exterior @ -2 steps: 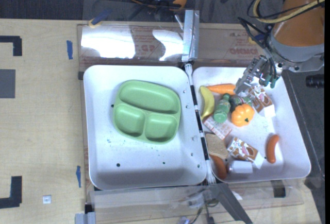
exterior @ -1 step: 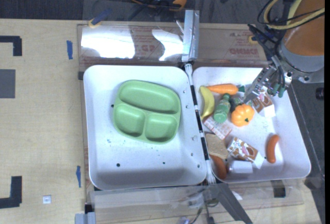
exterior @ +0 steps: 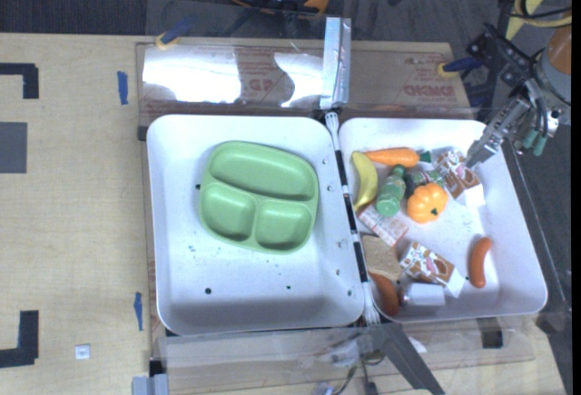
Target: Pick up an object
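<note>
The right bin [exterior: 508, 202] holds a heap of toy foods: an orange carrot [exterior: 392, 156], a yellow banana [exterior: 365, 179], a green bottle [exterior: 392, 193], a small orange pumpkin [exterior: 427, 202], a reddish sausage [exterior: 480, 261] and several snack packets [exterior: 427, 264]. My gripper [exterior: 476, 153] reaches in from the right over the bin's upper right part. Its tip hangs just above a red-and-white packet [exterior: 459, 177], to the right of the carrot. Nothing is visibly held.
The left bin [exterior: 172, 202] carries a green divided plate [exterior: 259, 195]. A raised divider [exterior: 343, 202] separates the bins. A white block [exterior: 424, 294] and a brown item [exterior: 386, 293] lie near the right bin's front wall. Cables and stands crowd the far right.
</note>
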### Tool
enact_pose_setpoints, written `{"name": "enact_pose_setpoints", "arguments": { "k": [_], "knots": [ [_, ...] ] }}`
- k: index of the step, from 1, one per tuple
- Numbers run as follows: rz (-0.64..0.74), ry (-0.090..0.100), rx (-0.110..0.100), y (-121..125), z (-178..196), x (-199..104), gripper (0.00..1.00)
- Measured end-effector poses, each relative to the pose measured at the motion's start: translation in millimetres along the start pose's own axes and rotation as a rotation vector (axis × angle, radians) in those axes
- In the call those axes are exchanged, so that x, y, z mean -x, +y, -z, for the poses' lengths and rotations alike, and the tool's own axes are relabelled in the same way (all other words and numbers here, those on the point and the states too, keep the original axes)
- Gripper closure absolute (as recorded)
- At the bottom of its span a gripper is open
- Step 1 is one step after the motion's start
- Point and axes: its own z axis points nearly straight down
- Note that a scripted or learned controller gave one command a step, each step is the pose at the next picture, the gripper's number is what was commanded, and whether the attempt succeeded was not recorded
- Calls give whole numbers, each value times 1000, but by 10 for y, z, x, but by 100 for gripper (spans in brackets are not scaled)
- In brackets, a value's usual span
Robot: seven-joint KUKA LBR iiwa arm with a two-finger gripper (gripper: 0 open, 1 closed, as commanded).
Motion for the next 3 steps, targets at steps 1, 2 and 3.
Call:
{"name": "enact_pose_setpoints", "arguments": {
  "k": [1, 2, 3],
  "knots": [
    [119, 5, -1, -435, -791, -169, 100],
    [139, 1, 1, 794, -942, 71, 100],
    [334, 5, 0, 968, -678, -275, 100]
  ]
}}
